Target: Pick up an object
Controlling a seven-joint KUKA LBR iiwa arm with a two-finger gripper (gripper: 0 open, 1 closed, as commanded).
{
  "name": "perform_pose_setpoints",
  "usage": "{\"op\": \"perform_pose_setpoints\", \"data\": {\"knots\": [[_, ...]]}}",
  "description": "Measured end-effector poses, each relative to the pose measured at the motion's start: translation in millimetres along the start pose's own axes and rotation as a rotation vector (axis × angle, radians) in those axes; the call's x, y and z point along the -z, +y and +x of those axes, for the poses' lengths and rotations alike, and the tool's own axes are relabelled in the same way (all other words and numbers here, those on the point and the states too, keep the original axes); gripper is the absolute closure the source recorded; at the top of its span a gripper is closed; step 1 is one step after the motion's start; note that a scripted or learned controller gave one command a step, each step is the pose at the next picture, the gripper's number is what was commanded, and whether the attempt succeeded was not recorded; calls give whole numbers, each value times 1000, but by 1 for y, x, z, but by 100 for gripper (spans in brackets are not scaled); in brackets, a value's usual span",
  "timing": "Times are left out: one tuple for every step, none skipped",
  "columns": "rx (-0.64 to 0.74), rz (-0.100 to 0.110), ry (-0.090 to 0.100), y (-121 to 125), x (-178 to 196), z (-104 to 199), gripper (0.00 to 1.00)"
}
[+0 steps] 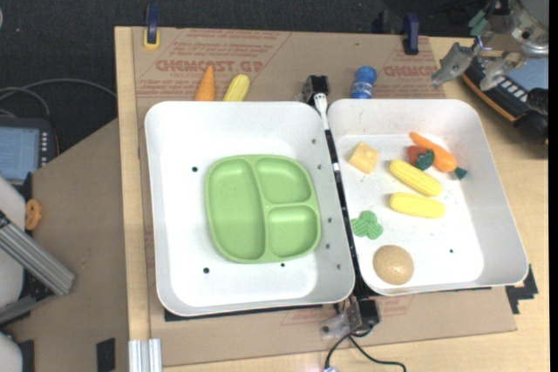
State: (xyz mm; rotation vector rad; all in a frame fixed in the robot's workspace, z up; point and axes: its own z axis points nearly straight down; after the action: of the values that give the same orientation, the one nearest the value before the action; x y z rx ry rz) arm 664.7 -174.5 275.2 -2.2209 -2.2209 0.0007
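1. From my remote seat I see the hand (455, 64) at the upper right, above the tabletop (261, 57) and past the far right corner of the right bin (497, 213). It hangs clear of both bins.
2. I cannot tell how its grasping parts are set; it is small and partly blurred against the clutter behind it. Nothing is visibly held in it.
3. The right bin carries the toy food. A yellow cheese wedge (364, 158) lies near the bin's left wall, toward the far side.
4. A toy carrot (433, 151) lies at the far right of the group, with a small dark green and red piece (424, 158) touching it.
5. A corn cob (415, 178) lies slantwise just below the carrot, and a plain yellow, banana-like piece (417, 205) lies just below the cob.
6. A green leafy piece (367, 226) sits near the left wall, and a round tan piece (393, 264) rests near the bin's front edge.
7. The left bin (174, 187) holds a green divided plate (262, 207) with three compartments, lying flat in its middle.
8. On the tabletop behind the left bin lie a second carrot (205, 84) and a yellow piece (236, 88), side by side.
9. A blue bottle-like item (364, 83) lies behind the right bin.
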Motion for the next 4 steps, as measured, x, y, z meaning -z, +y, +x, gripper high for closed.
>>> {"op": "perform_pose_setpoints", "data": {"knots": [[-3,11,3,-2,-159,-51,0],[3,2,10,-12,-191,-41,0],[3,-2,2,-12,-179,-43,100],[7,-1,3,-60,-189,68,100]]}}
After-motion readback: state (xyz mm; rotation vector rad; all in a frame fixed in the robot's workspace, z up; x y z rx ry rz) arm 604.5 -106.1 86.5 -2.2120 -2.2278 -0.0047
